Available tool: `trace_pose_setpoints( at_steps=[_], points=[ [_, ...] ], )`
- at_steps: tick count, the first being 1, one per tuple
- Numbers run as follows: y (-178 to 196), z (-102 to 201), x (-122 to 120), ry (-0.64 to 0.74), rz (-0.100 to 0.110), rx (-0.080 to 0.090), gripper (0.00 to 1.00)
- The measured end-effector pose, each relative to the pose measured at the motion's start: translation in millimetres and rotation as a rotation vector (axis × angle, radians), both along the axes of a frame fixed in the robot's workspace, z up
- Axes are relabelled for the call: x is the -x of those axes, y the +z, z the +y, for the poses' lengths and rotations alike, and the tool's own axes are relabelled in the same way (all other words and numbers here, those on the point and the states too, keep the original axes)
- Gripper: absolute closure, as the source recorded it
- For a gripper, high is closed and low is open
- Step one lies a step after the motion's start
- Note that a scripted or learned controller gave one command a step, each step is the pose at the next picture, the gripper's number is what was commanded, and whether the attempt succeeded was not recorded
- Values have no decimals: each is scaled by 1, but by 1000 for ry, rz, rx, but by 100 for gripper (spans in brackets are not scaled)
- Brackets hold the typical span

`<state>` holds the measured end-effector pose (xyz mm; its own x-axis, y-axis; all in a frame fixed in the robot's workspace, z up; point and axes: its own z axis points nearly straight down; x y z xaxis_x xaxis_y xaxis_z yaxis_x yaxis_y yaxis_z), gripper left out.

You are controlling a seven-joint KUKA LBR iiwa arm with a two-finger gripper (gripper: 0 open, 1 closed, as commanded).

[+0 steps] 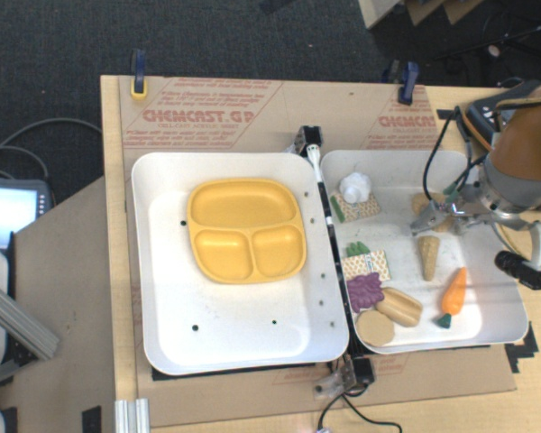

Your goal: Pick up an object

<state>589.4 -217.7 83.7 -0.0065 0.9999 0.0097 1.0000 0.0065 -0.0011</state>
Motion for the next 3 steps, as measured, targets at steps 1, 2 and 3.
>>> trace_pose_setpoints(
  at_steps=[1,2,3],
  points=[
    [0,2,-78,-2,19,-11,0],
    [0,2,-77,-2,16,-10,0],
    [2,122,-78,3,0,5,0]
  ],
)
